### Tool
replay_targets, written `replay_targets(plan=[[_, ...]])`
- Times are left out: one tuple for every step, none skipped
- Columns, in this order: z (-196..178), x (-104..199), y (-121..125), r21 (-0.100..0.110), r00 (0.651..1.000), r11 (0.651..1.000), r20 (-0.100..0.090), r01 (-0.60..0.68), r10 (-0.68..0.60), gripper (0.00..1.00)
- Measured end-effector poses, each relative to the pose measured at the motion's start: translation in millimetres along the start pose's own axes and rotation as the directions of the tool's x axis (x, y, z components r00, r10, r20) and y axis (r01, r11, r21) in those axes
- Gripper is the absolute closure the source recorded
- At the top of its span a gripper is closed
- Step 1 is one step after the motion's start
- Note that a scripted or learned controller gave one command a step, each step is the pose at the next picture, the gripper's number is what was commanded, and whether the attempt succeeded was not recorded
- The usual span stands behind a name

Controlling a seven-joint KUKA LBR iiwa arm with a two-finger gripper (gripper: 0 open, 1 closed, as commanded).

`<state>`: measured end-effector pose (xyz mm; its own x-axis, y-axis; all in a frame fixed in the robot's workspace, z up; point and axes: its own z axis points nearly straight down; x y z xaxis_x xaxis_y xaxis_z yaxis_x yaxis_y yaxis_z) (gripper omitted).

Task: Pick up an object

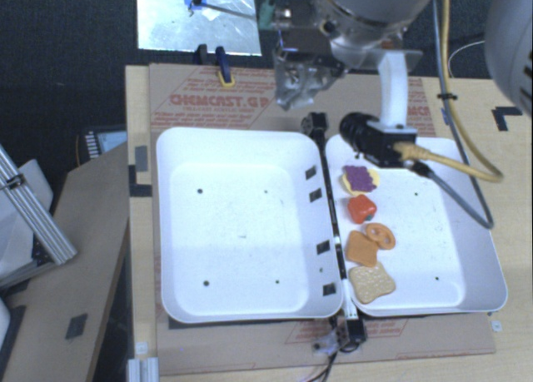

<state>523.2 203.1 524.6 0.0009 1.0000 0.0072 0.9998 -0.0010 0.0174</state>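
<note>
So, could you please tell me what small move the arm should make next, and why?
Probably lower the gripper toward the right white bin: it sits high above the bins' far edge, while the purple-topped toy piece and red toy piece lie along that bin's left side.

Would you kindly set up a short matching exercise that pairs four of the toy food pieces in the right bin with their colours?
Things:
1. piece nearest the bin's far end
2. piece just below it
3. flat square piece
4. toast-shaped piece nearest the camera

Colours:
A. tan
B. purple on yellow
C. orange
D. red

Pairs: 1-B, 2-D, 3-C, 4-A. All four lie along the left side of the right bin.
</note>
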Motion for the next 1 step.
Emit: replay_targets(plan=[[-11.6,33.1,-4.0,0.013,1.000,1.000,0.004,0.008,-0.008,1.00]])
